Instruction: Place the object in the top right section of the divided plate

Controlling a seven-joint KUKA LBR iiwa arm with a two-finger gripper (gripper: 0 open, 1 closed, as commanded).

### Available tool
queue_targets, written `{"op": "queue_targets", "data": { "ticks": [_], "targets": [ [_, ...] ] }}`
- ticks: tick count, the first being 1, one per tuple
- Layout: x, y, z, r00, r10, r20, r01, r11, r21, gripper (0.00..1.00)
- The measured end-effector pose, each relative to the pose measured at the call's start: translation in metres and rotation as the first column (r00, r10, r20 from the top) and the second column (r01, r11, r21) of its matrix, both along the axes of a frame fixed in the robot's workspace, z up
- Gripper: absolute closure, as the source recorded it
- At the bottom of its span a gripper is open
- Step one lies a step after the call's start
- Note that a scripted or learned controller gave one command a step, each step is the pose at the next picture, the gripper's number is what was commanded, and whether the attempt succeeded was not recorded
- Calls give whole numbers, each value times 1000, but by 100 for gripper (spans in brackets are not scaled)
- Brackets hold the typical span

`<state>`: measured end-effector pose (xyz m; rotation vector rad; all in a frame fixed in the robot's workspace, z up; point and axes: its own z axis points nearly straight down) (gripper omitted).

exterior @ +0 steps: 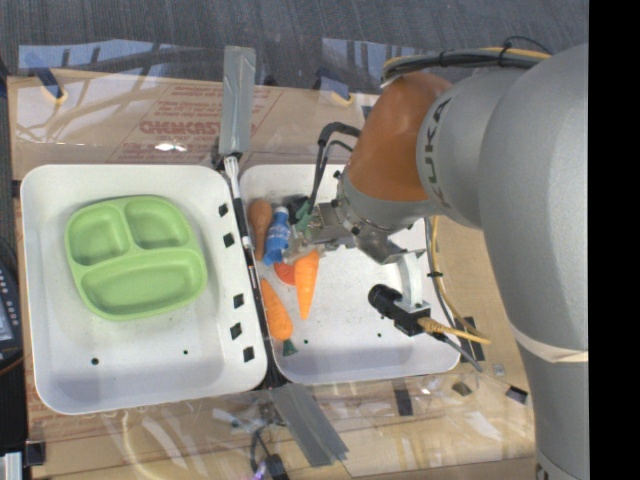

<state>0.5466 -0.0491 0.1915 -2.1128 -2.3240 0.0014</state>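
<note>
A green divided plate point(96, 274) lies in the left bin point(60, 368), with its top right section point(156, 223) holding nothing. My gripper point(308, 232) is low over the left part of the right bin point(370, 363). An orange carrot point(305, 283) sits directly under it, wide end up against the gripper, tip pointing toward the bin's front. The wrist hides where they meet, so a grip on the carrot is not visible.
Beside the gripper's left are a blue bottle point(278, 233) and a brown oblong object point(260, 220). A red piece point(285, 272) lies beside the carrot. A second carrot point(276, 312) lies along the divider wall point(243, 268). The arm point(480, 168) covers the right bin's right side.
</note>
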Motion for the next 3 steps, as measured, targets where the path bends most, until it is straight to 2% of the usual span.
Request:
{"op": "queue_targets", "data": {
  "ticks": [1,2,3],
  "targets": [
    [57,61,-1,992,128,-2,-128,992,1,100],
    [105,143,0,885,466,2,-466,885,0,100],
    [102,179,-54,719,695,-2,-695,719,2,100]
  ]
}}
